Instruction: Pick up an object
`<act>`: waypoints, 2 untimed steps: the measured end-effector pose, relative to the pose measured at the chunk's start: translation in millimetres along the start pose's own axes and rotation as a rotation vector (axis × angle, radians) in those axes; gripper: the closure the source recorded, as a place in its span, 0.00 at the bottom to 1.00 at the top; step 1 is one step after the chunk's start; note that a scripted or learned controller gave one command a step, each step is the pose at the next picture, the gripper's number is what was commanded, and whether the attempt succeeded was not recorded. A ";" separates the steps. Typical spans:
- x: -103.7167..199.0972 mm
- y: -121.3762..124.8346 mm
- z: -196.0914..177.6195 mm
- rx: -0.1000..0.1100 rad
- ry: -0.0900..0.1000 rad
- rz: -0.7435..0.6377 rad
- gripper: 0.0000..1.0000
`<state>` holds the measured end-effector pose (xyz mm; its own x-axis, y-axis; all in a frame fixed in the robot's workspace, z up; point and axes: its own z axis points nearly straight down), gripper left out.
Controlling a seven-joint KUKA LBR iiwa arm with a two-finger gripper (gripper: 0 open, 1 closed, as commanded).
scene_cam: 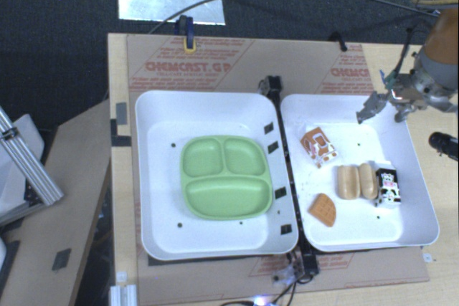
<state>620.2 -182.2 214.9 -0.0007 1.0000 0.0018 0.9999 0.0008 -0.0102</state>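
Camera view from above: two shallow white bins side by side on bench. Left white bin (154, 154) holds green plastic divided plate (226, 177). Right white bin (412, 154) holds orange-and-white patterned toy block (318, 145), tan hot-dog bun toy (356, 181), small black-and-white carton (388, 187) touching bun's right side, orange waffle-like cracker (323, 210) below. Grey arm enters from right; two-finger gripper (384, 110) hovers over right bin's upper right corner, fingers spread open, nothing between them, well apart from all four objects. No obstruction between.
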 end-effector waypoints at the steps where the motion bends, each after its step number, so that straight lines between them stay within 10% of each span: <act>1: 0.5 2.7 -7.5 -0.012 -0.002 -0.003 0.00; 2: -0.3 3.4 55.0 -0.008 -0.002 -0.001 0.00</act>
<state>623.0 -182.4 159.9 -0.0017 1.0000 0.0002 1.0000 0.0017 -0.0023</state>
